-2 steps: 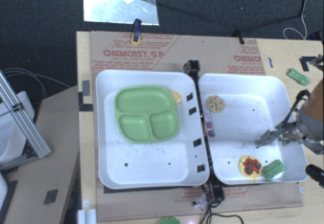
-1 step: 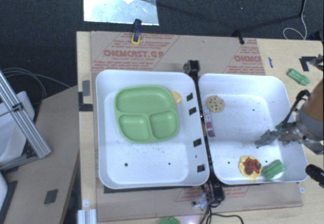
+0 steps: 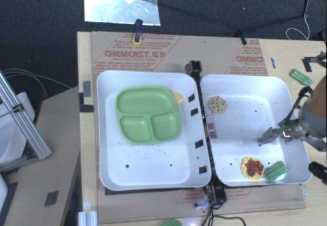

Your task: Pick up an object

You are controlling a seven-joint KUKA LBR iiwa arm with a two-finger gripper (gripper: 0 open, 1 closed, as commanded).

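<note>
Nearest the camera, at the front edge of the right bin (image 3: pixel 286 87), lie a small toy pizza slice (image 3: pixel 252 167) with red topping and, just beside it toward the arm, a green pickle-like toy (image 3: pixel 276 170). Both rest on the bin floor close to the front wall, the pizza on the side toward the divider between the bins. Farther back in the same bin, near the divider, sits a round tan cookie (image 3: pixel 217 104) with dark specks. A thin pink-and-white strip (image 3: pixel 211 127) lies along the divider edge of that bin, in front of the cookie.

The gripper (image 3: pixel 271 135) reaches in over the right bin's outer side, its grey fingers pointing toward the divider, above the bare middle of the bin floor and apart from the pizza, the pickle toy and the cookie. Nothing shows between the fingers; whether they are spread or closed cannot be told.

The left bin (image 3: pixel 107 163) holds a green sectioned plate (image 3: pixel 148 115) in its rear half, with a small yellow piece (image 3: pixel 178 98) touching the plate's corner nearest the divider. Both bins stand on the cardboard-covered counter (image 3: pixel 138 51).
</note>
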